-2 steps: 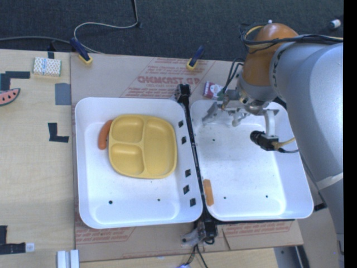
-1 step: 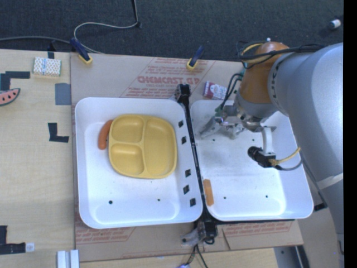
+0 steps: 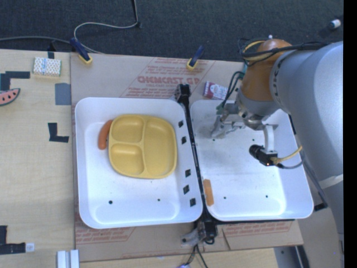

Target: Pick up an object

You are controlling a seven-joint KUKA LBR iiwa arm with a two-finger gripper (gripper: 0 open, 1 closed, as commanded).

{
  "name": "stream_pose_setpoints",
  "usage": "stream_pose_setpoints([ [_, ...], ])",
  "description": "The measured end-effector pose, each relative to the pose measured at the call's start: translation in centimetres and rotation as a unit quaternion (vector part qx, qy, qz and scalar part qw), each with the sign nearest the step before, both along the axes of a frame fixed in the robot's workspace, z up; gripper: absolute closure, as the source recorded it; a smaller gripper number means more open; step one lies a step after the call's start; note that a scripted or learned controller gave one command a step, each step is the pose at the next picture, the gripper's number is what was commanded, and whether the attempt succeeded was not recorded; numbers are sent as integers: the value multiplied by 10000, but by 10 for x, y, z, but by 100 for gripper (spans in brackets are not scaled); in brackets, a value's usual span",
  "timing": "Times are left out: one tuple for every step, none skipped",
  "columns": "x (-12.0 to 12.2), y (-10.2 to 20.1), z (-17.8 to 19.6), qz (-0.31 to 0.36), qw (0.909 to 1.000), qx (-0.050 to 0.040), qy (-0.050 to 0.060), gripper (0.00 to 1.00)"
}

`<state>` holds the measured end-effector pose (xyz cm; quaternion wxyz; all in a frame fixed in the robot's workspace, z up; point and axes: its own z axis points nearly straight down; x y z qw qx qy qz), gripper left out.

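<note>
The gripper [image 3: 218,128] is positioned low over the far part of the right bin [image 3: 251,200]. Whether the fingers are spread or pressed together cannot be told. No object is seen between them, so the pick is judged not yet done. Candidate objects are located elsewhere: a yellow tray [image 3: 143,146] in the left bin [image 3: 128,211], an orange piece [image 3: 208,191] at the divider.

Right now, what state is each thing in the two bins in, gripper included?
Yellow divided plastic plate: flat, upright, in the left white bin.
Orange sausage-shaped piece: lying against the plate's left edge, partly under it.
Small orange piece: lying at the right white bin's left wall.
Gripper: over the right bin, holding nothing visible.
</note>
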<state>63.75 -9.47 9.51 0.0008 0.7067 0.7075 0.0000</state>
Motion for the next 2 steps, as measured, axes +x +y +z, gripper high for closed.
stream_pose_setpoints([
  [-25,57,90,9,10000,11,5,100],
  [-26,57,89,6,10000,11,13,0],
])
